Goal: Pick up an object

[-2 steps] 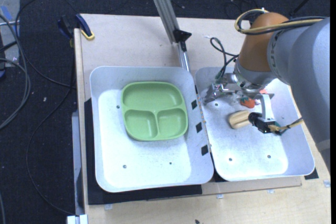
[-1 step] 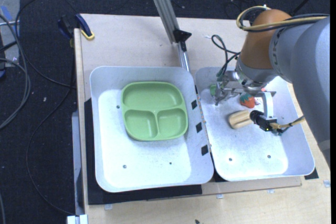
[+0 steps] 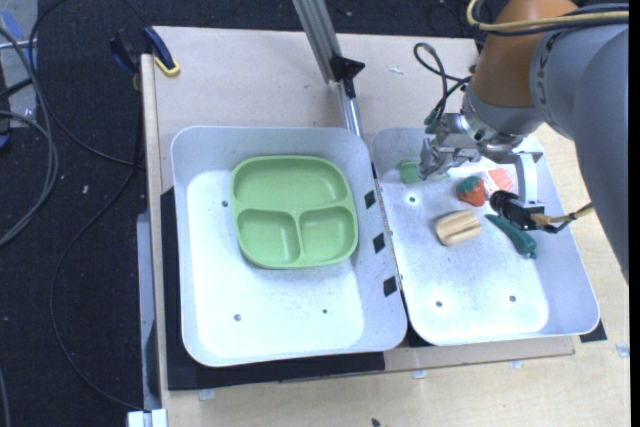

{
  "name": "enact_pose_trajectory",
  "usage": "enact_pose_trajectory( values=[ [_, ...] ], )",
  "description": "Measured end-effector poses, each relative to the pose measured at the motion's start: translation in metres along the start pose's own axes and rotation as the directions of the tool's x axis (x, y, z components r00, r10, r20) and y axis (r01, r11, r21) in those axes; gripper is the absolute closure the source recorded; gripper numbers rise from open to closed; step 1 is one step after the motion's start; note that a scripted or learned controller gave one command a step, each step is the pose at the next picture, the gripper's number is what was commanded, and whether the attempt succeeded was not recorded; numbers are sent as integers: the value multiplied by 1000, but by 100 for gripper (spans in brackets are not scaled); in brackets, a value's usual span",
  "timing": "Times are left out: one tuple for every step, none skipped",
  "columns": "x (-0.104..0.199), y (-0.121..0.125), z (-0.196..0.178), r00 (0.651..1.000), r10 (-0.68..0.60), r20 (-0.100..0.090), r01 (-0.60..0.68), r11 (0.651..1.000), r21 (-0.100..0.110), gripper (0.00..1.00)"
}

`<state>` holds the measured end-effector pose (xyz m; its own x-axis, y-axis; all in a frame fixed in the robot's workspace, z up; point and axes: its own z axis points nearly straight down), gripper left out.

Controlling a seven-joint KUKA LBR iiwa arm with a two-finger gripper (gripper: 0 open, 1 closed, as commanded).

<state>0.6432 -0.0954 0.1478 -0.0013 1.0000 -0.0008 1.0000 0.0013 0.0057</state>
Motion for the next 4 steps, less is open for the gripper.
enact_pose_trajectory(
  values=[
    [2,-8,-58,1000,0,0,0,1000,-1,100],
    [0,-6,-122,1000,-1,1,1,1000,-2,100],
    [43,-18,-109,1000,-5,-2,5,1000,7,100],
    [97,-24,-95,1000,-6,-2,6,1000,7,100]
  ],
)
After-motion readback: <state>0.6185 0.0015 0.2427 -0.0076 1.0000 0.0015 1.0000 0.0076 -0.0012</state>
